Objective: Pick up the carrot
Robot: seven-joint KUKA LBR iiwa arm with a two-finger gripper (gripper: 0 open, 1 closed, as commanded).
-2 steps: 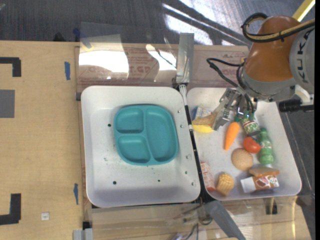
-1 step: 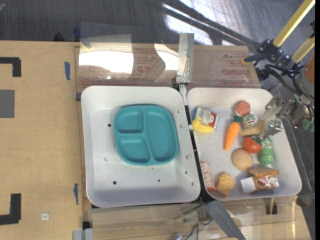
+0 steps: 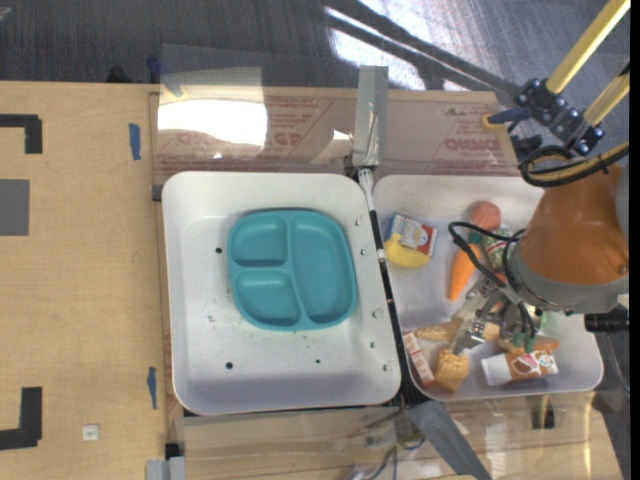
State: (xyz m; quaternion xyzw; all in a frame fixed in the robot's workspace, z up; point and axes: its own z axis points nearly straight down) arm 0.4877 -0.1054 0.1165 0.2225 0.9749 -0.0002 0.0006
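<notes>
The carrot is a small orange cone lying upright in the right bin, just right of the bin's middle. My gripper hangs low over that bin, a little below and to the right of the carrot, above a clutter of toy food. The carrot lies free beside the gripper's cables. The arm's orange band hides the bin's right part.
The right bin also holds a yellow fruit, a small box, a reddish ball, a corn cob, a red-white packet and a white-orange carton. A teal divided plate sits in the left bin.
</notes>
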